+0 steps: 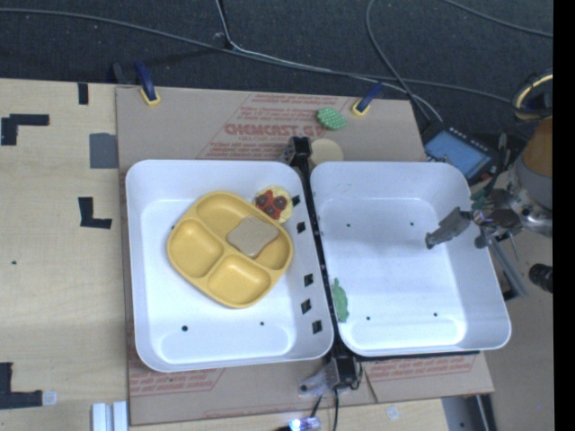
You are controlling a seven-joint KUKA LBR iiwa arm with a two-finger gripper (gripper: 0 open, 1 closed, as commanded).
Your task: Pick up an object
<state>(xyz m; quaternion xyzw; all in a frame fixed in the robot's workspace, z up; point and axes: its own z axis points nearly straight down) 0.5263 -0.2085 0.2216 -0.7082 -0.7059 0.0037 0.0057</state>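
My gripper [464,233] hangs over the right edge of the right bin [395,182], open, with nothing between its fingers; one grey finger [444,231] points left into the bin. A small green object [340,301] lies against that bin's left wall near the front, well left of the gripper. In the left bin [153,330] a yellow divided plate [199,245] carries a flat tan slice [252,236]. A dark red berry-like piece [274,204] rests at the plate's far right corner.
A green knobbly object [331,118] lies on the cardboard behind the bins, with a pale round piece [327,150] just behind the divider. Cables and a blue device [458,151] sit at the back right. Blue clamps [146,87] hold the cardboard.
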